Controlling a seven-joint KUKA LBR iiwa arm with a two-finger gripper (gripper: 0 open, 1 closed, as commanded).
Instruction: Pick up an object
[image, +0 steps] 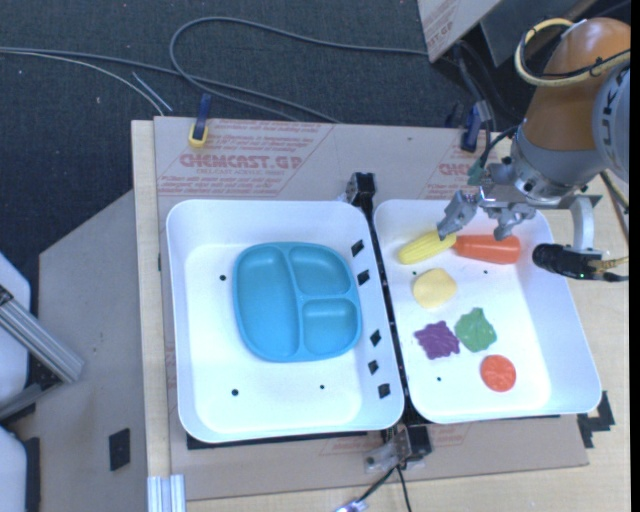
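The gripper (481, 217) hung over the far end of the right bin (566, 312), its fingers spread open and holding nothing. One finger seemed to touch the corn (424, 246), though the angle left that unsure; the carrot (489, 248) lay just beside it. Toward the near rim lay a yellow piece (434, 288), purple grapes (437, 339), green lettuce (475, 329) and a tomato (498, 372), loosely spaced. The left bin (200, 390) held a blue plate (297, 300) with bare floor around it.
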